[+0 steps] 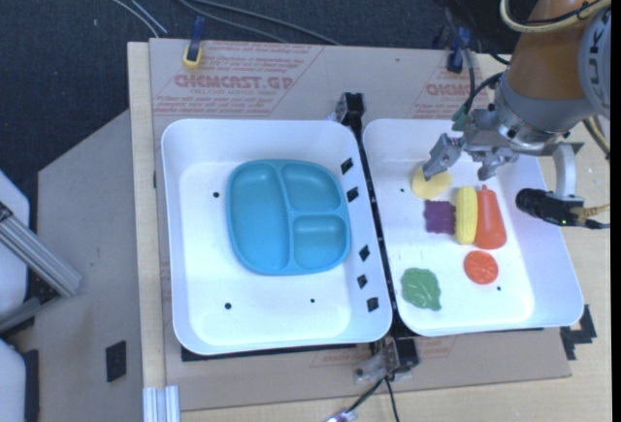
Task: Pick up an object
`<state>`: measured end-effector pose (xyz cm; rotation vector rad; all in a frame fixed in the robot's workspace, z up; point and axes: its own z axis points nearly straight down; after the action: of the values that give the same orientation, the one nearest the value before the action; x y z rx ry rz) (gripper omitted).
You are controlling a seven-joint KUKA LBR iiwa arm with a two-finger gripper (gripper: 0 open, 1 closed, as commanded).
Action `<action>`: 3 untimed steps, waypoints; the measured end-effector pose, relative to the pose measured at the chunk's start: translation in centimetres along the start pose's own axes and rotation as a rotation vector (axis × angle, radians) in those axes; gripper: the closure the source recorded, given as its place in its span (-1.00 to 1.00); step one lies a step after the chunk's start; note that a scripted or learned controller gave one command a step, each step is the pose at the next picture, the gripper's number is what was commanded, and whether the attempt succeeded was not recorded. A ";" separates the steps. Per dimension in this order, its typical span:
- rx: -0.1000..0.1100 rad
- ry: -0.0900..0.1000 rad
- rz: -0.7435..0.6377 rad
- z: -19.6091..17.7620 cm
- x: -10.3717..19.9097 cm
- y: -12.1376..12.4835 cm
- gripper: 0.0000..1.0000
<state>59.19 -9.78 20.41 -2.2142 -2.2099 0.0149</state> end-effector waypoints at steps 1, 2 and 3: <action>-0.015 -0.001 -0.002 -0.8 0.0 0.3 -1.00; -0.010 -0.001 -0.002 5.4 0.4 0.3 -1.00; -0.011 -0.001 -0.001 10.5 -0.5 0.8 -1.00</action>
<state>59.86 -10.20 9.88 -2.2183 -2.2173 0.0043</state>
